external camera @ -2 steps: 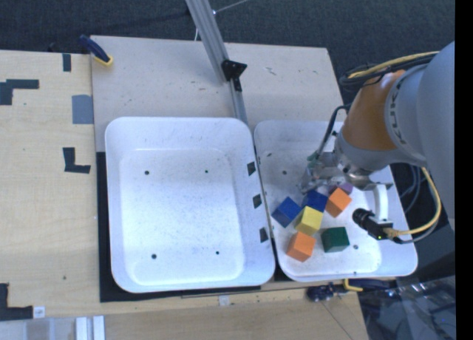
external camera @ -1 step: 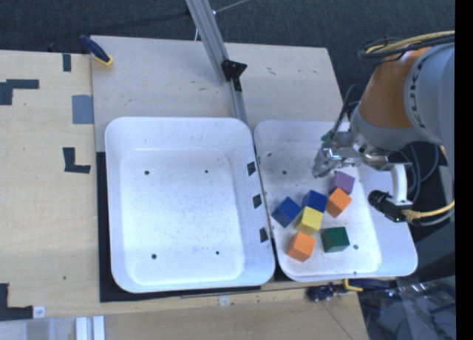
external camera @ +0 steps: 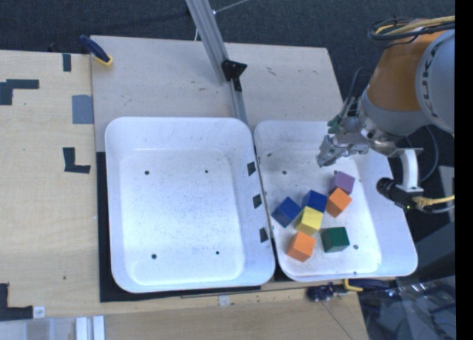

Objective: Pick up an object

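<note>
Camera view from above shows two white bins side by side on the table point(external camera: 185, 72). Left bin point(external camera: 133, 143) and right bin point(external camera: 392, 253) touch along their inner walls. Seven small blocks lie in the right bin, clustered in its lower middle: two orange, two blue, one purple, one yellow, one green. The purple block point(external camera: 344, 181) sits at the top of the cluster, touching an orange block point(external camera: 338, 202) just below it. One blue block point(external camera: 315, 200) lies beside that orange one, with the yellow block point(external camera: 310, 219) under it and the second blue block point(external camera: 285, 211) to its left. The second orange block point(external camera: 301, 245) and the green block point(external camera: 335, 239) lie lowest. The pincer point(external camera: 330, 152) hangs over the right bin, just above the purple block, with nothing visibly between its tips; how far it is open I cannot tell.
</note>
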